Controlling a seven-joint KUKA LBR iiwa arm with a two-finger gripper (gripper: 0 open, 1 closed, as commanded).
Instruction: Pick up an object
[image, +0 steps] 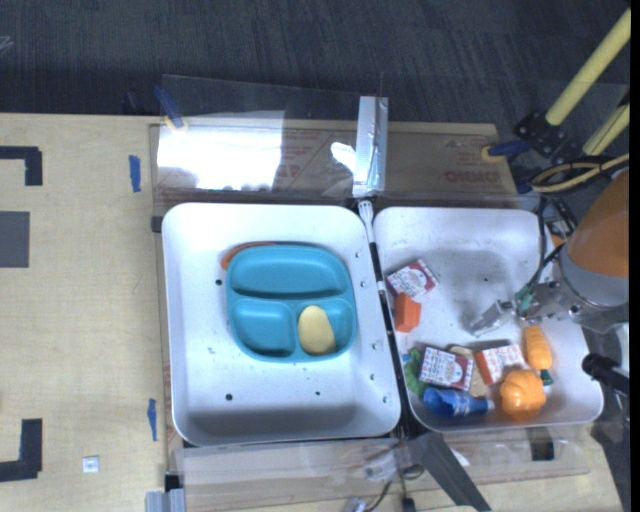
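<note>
My gripper (490, 317) hangs over the middle of the right bin (455, 235), reaching in from the right, with bare bin floor beneath it. Just below it lie a red-and-white packet (498, 358) and a red-and-white box (445, 368). An orange carrot-shaped toy (538, 348) sits to its lower right, above a round orange pumpkin-like toy (522, 393). A blue object (452, 403) lies at the front wall. To the left are a small white-and-red packet (413, 279) and an orange piece (406, 314).
The left bin (200, 390) holds a blue divided tray (280, 285) with a yellow egg-shaped object (317, 329) in its lower right compartment. The arm's orange band (605, 235) stands over the right bin's right rim. Cables and yellow poles lie beyond the bench at upper right.
</note>
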